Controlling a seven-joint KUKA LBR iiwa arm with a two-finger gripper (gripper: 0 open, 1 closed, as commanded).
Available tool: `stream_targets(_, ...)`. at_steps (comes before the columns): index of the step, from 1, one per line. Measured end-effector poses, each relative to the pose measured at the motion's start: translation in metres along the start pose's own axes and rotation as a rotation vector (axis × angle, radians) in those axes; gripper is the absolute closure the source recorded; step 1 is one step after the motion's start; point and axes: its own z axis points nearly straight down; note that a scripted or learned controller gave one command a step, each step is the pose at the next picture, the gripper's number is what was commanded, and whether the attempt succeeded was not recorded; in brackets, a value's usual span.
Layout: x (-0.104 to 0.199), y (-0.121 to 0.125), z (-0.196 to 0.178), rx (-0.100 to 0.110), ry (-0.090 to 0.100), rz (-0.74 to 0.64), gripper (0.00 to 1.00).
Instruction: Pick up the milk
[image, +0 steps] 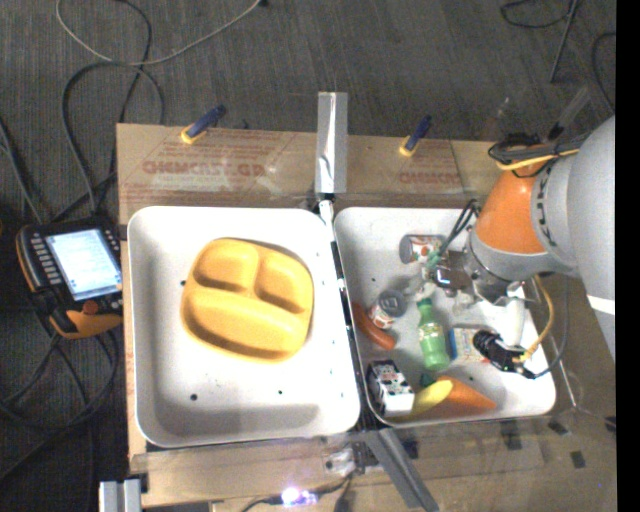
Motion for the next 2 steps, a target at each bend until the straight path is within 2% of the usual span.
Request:
stream_targets(1,-0.009,0.035,-0.028,0.008,-0.002,0.122,0.00)
stream_targets(2,0.035,-0.008,0.000,-0.004,-0.005,0.117,0.00)
